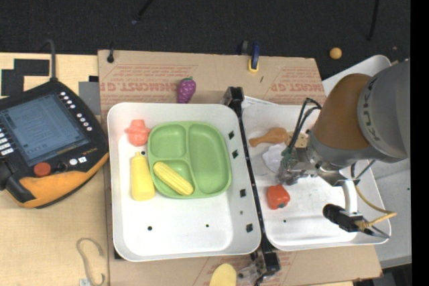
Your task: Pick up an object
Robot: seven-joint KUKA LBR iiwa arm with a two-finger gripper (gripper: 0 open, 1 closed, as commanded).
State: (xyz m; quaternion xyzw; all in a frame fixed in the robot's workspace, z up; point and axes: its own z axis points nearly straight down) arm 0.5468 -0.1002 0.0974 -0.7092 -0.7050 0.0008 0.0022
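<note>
Camera view: the arm (355, 117) hangs low over the right bin (375, 238), and its claw (292, 171) sits just above and beside a red toy (277, 196) on the bin floor. How wide the claw stands I cannot tell, and nothing shows in its hold. By my reading this is the approach step; the next move calls for centring over the red toy and dropping onto it. The toy is squat, with no clear long axis or heading. A tan drumstick (268, 138) lies farther up from the red toy, its length running left to right, thin end toward the claw side.
</note>
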